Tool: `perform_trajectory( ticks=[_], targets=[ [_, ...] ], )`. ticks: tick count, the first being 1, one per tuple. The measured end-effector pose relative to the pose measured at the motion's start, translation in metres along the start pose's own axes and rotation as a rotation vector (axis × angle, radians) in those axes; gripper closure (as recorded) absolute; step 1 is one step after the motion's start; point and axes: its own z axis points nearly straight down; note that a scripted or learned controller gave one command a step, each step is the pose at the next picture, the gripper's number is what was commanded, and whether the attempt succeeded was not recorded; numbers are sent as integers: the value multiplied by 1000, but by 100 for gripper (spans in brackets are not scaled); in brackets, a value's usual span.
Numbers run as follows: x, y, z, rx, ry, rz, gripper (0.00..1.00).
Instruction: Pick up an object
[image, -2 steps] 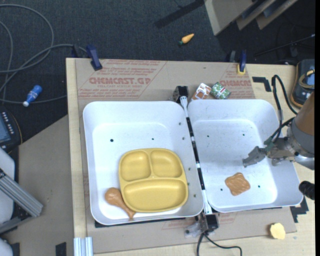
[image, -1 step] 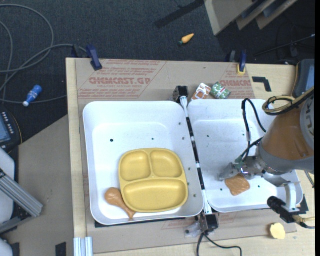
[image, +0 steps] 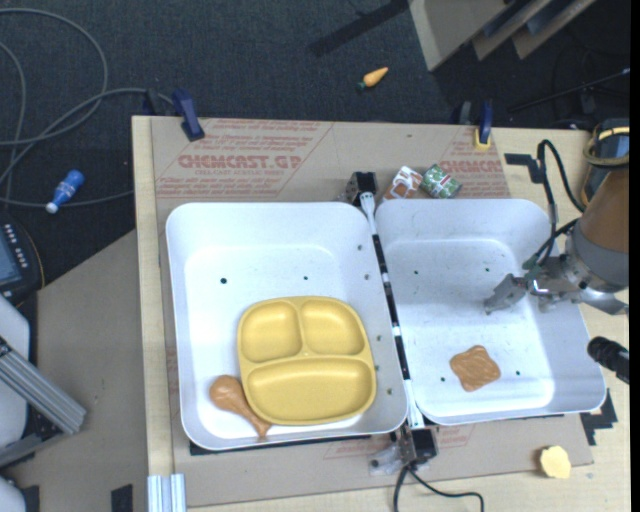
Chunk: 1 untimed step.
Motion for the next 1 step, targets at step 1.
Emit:
perform_trajectory(
  ticks=[1],
  targets=[
    [51, -39, 63, 16, 11, -3, 0]
  ],
)
